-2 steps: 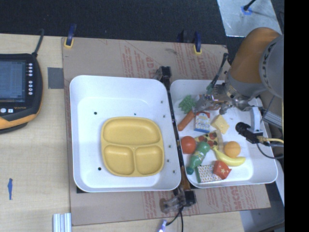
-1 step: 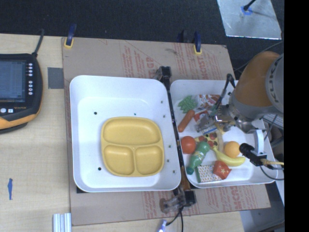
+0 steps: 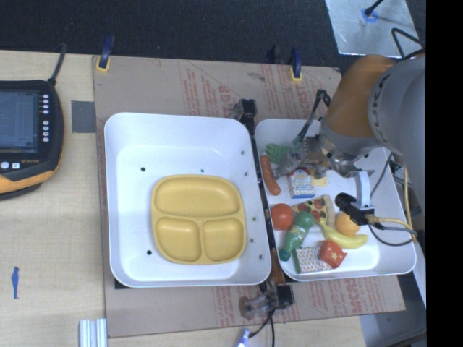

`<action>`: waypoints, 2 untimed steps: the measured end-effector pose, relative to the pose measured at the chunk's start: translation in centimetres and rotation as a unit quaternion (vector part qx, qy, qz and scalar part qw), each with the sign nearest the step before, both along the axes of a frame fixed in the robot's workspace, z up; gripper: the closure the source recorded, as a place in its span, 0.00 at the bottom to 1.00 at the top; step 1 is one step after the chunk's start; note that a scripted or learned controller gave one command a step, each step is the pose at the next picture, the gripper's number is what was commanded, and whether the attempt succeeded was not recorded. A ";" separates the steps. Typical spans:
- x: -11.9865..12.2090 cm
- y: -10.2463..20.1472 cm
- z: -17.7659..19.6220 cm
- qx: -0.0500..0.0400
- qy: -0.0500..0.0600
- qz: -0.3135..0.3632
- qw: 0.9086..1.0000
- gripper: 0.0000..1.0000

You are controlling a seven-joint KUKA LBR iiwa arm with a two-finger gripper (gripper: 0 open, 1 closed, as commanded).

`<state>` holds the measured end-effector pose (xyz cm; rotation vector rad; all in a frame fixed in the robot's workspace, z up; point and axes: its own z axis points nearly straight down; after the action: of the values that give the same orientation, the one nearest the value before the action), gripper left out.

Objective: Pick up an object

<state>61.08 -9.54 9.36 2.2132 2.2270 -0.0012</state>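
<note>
— Camera view, from above: we see two white bins side by side. What sits in the left bin (image 3: 130, 150)?

— We find a yellow divided tray (image 3: 198, 218) lying flat, with three compartments, one long and two smaller.

— And the right bin (image 3: 394, 266)?

— We count a cluster of toy food there: an orange carrot (image 3: 270, 176) along the left wall, a red tomato (image 3: 281, 216), a green bottle (image 3: 296, 233) lying tilted, a yellow banana (image 3: 343, 237), a red strawberry-like piece (image 3: 331, 253) and a small white carton (image 3: 302, 186).

— Where is the gripper (image 3: 309, 159)?

— We see it low over the bin's upper part, just beside the carton and some green leafy pieces (image 3: 278, 152). Whether it is released or clenched, we cannot tell.
</note>
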 end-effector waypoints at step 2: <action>4.4 0.1 -0.1 0.001 0.005 -0.003 1.000 0.00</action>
<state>65.52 -9.46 9.22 2.2249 2.2268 -0.0104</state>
